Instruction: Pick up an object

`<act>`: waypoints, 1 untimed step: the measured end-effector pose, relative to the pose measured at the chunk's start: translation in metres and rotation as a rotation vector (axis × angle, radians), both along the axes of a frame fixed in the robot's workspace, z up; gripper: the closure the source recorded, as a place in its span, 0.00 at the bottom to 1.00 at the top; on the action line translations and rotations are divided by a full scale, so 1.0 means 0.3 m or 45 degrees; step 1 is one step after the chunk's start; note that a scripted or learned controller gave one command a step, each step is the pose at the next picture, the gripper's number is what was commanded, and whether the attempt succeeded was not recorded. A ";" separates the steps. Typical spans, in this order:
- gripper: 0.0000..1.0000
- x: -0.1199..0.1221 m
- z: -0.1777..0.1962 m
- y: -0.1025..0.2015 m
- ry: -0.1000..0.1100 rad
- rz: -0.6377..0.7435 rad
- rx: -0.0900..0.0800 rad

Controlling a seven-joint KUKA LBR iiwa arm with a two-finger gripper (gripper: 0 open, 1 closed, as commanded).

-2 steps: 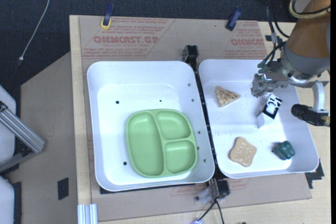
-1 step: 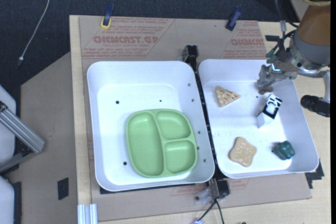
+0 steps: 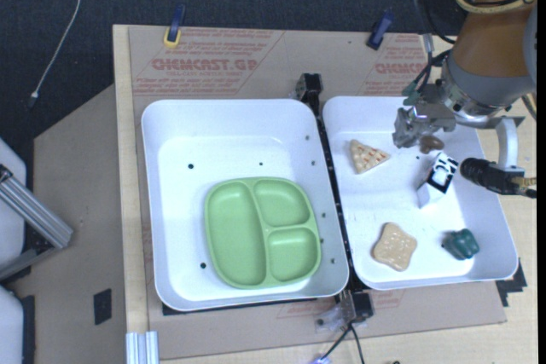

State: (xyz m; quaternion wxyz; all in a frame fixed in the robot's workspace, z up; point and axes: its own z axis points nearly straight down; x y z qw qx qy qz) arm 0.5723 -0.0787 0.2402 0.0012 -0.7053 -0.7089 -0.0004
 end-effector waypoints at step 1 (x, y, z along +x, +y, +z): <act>1.00 -0.047 0.021 0.159 0.001 0.000 0.000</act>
